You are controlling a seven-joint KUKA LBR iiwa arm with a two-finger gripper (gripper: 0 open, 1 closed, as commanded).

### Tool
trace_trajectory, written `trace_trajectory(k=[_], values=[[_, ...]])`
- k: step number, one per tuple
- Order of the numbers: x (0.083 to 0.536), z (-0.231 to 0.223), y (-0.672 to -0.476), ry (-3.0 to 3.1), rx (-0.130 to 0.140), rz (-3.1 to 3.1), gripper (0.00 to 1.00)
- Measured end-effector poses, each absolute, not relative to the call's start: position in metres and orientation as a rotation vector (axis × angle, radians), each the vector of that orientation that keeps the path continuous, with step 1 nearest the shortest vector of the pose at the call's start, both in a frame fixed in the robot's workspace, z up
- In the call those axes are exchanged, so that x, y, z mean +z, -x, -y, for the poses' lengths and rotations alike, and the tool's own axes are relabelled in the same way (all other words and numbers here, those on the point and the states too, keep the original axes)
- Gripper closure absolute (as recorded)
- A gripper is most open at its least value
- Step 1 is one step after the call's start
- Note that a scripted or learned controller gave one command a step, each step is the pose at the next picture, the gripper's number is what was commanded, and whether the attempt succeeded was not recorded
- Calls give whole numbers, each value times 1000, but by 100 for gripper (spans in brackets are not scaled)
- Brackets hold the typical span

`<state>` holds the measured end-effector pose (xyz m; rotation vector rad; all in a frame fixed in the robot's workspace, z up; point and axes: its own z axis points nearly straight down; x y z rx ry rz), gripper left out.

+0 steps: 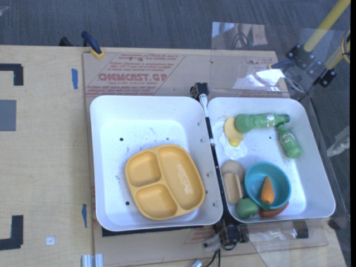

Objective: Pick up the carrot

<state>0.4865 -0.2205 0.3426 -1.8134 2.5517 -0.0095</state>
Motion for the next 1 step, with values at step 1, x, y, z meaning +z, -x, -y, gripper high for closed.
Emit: trace_trajectory(k=[1], values=[[354,219,-490,1810,-19,-2545,100]])
